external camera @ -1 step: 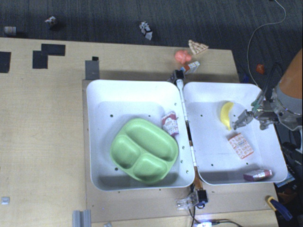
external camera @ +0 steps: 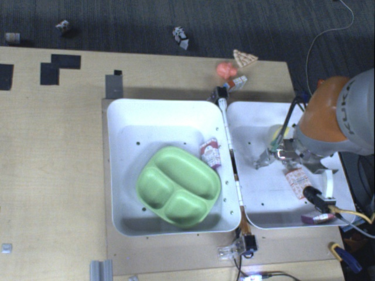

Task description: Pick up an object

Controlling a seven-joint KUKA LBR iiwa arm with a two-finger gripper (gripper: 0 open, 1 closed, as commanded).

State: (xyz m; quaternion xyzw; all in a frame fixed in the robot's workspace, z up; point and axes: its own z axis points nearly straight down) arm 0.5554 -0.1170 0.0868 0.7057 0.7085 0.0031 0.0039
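1. We're looking down on the table (external camera: 53,157), with two shallow white bins side by side: the left bin (external camera: 126,157) and the right bin (external camera: 249,127).
2. In the left bin we see a green divided plate (external camera: 179,184), tilted, taking up much of the floor.
3. Just beside the plate's far right edge lies a small red-and-white packet (external camera: 211,153), close to the bin's right wall.
4. The arm (external camera: 343,113) reaches in from the right, its orange band above the wrist, over the right bin.
5. The end effector (external camera: 270,155) is low over the right bin's floor, near the middle; we cannot tell from here how its grip stands, nor whether anything is in it.
6. Near the end effector's right lies a printed card (external camera: 297,182), flat on the bin floor.
7. At the right bin's near right corner we spot a purple marker (external camera: 316,218).
8. On the table beyond the bins sit a pink ball (external camera: 225,70) and a small wedge-shaped piece (external camera: 244,58).
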